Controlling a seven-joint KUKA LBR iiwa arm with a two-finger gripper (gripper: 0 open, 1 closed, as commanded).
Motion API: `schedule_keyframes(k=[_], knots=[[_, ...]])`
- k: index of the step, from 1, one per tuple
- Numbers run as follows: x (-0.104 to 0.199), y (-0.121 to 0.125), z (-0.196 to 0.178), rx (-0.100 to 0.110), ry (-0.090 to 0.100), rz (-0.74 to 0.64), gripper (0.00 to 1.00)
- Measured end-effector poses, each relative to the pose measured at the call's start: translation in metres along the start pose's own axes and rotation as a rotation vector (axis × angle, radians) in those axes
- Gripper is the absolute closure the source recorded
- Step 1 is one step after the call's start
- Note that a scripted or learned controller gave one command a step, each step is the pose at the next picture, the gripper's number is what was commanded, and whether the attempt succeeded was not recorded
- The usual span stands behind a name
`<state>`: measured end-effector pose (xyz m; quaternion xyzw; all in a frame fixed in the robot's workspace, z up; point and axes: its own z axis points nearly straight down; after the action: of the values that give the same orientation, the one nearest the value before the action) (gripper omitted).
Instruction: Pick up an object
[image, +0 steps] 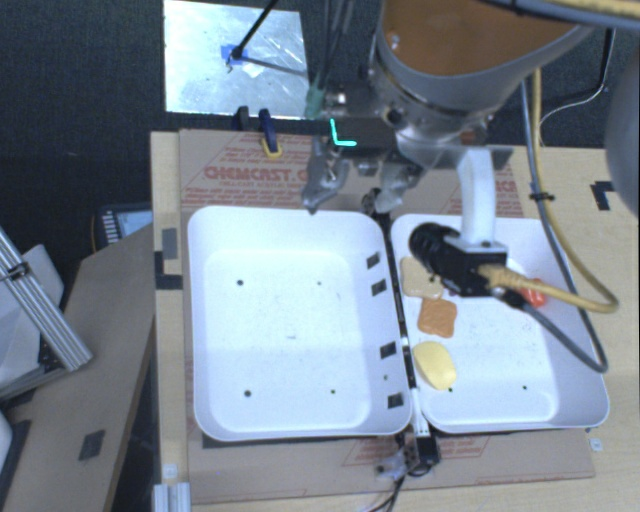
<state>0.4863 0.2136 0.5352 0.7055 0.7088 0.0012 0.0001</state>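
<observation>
Hovering over the far edge of the left bin (215, 300) and right bin (560, 390), gripper (352, 192) fingers spread, nothing between them, pale tan piece (413, 272), brown square (437, 318), yellow oval (435, 365) lying along right bin's left wall.

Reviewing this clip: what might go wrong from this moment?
1. The gripper hangs open over the bins' far rims, while the items lie in the right bin; closing here would likely grab nothing.
2. The pale piece, brown square and yellow oval sit close to that bin's left wall, so a descending finger may strike it.
</observation>
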Motion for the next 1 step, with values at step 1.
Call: schedule_keyframes(k=[1], knots=[[0.0000, 0.0000, 0.0000, 0.000, 0.000, 0.000, 0.00]])
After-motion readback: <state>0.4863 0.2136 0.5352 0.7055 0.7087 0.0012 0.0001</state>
